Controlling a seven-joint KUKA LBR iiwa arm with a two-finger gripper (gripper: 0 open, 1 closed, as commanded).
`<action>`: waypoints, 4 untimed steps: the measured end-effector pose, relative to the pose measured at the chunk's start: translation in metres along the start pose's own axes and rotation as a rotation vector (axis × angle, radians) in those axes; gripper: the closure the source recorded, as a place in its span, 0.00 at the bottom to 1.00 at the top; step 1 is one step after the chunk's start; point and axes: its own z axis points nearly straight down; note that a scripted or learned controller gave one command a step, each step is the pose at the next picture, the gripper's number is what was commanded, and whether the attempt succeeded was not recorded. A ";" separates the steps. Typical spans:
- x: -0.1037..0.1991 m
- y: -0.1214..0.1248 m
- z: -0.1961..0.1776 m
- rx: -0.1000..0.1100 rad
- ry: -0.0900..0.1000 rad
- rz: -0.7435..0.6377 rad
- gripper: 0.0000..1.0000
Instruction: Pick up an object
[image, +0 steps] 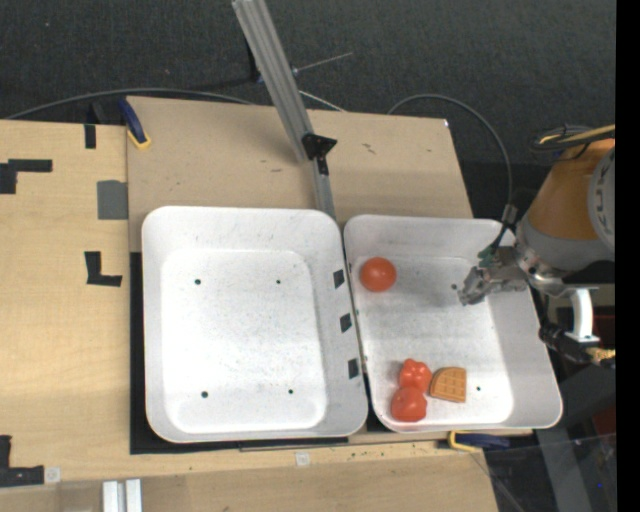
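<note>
The right bin (500, 320) holds a round red-orange ball (377, 274) near its upper left, a red pepper-like object (410, 392) near the front, and a tan waffle-like piece (448, 384) touching it on the right. My gripper (470, 291) hangs at the bin's right side, well right of the ball and above the waffle piece. Nothing shows between its fingers.
The left bin (160, 300) sits beside the right one, joined by a dark clip-lined seam. A grey metal pole (285, 85) slants in from the top to the bins' rear junction. A cable loops behind the right bin. The arm's orange band (570, 195) is at the right edge.
</note>
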 end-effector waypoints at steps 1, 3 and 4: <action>-0.002 -0.001 -0.043 -0.005 -0.001 0.002 1.00; 0.050 -0.008 -0.086 0.000 0.001 -0.003 1.00; 0.114 -0.015 -0.087 0.000 0.002 -0.005 1.00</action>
